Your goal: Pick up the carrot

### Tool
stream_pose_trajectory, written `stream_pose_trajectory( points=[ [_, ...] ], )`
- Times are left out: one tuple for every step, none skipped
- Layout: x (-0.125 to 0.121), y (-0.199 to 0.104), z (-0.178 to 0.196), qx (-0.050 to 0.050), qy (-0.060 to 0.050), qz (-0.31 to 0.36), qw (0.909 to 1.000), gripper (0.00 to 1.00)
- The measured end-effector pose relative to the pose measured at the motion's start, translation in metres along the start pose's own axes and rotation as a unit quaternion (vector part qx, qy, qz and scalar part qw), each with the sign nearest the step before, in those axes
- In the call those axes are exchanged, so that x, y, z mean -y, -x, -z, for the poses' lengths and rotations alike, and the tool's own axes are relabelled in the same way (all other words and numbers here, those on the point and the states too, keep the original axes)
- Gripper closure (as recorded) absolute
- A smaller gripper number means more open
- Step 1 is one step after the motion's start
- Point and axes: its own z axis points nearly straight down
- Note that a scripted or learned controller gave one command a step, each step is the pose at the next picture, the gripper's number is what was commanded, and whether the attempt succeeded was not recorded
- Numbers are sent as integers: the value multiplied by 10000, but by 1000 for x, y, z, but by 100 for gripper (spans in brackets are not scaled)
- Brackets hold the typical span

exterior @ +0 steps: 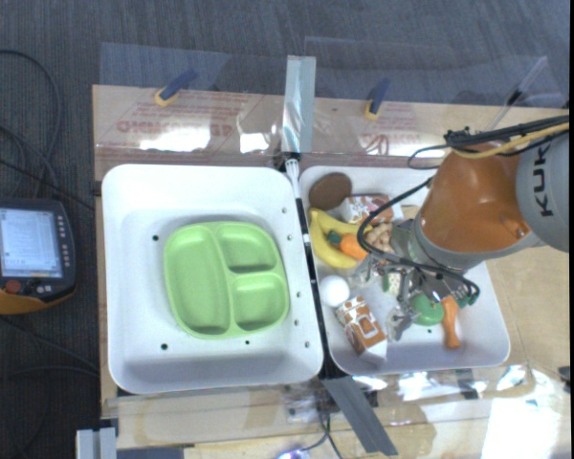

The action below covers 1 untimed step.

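Bright, even overhead light, no hard shadows. White bins [124, 208] close to blown out, left one worst. Specular glare on clear tape [187, 137] along the counter's [134, 103] 12 o'clock edge and on plastic at 5 o'clock, bottom edge. Soft highlight on the arm's orange band [474, 204]. Faint shadow under the arm at 3 o'clock. Overall soft, low-res; small items in right bin mushy. Carpet [268, 8] dark but textured.

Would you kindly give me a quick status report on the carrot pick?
Gripper low in right bin, grip unclear. Carrot lying loose beside it, by a green piece. Banana, egg further left.
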Motion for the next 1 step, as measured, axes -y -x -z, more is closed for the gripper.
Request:
stream_pose_trajectory(
  points=[
    [9,22,-25,-11,7,-74,10000,0]
  ],
)
